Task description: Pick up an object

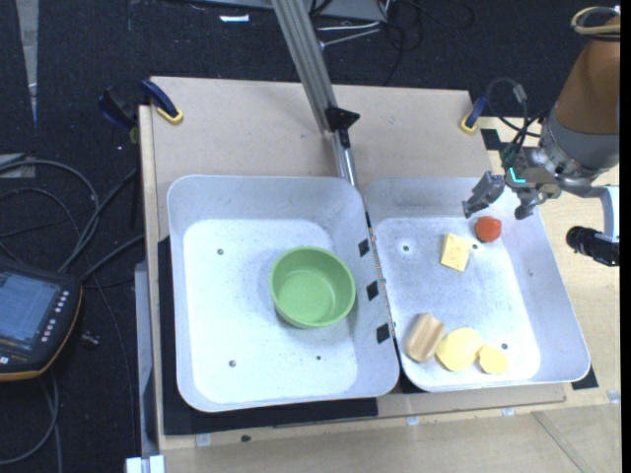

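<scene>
My gripper [505,198] hangs over the far edge of the right bin [552,304], its two dark fingers spread apart with nothing between them. Just below it lies a small red ball [488,230]. A yellow cheese wedge [455,253] rests to the ball's left. At the bin's near side sit a tan bread piece [424,337], a yellow round piece [458,349] and a small yellow lump [494,360]. A green bowl [313,286] stands in the middle of the left bin [207,264].
A slanted metal pole [311,62] runs down to the gap between the bins. Blue and yellow clamps [158,101] [483,111] grip the board's far corners. A tablet [30,318] lies off the bench at the left.
</scene>
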`<action>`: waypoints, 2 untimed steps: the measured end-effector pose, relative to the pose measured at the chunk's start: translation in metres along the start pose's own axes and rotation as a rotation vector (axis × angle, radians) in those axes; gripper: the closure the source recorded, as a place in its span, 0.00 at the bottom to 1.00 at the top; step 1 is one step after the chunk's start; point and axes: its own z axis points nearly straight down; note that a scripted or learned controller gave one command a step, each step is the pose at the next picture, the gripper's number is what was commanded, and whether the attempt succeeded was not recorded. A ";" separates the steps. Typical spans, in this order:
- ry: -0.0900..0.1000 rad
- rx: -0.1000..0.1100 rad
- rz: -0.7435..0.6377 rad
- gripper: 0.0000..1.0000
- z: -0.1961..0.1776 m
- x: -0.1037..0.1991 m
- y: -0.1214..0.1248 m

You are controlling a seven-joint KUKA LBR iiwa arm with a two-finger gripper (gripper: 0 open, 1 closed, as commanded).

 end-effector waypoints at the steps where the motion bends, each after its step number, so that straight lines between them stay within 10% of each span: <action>1: 0.000 0.000 0.000 0.00 0.000 0.000 0.000; 2: 0.001 0.004 0.000 0.00 0.061 -0.004 -0.004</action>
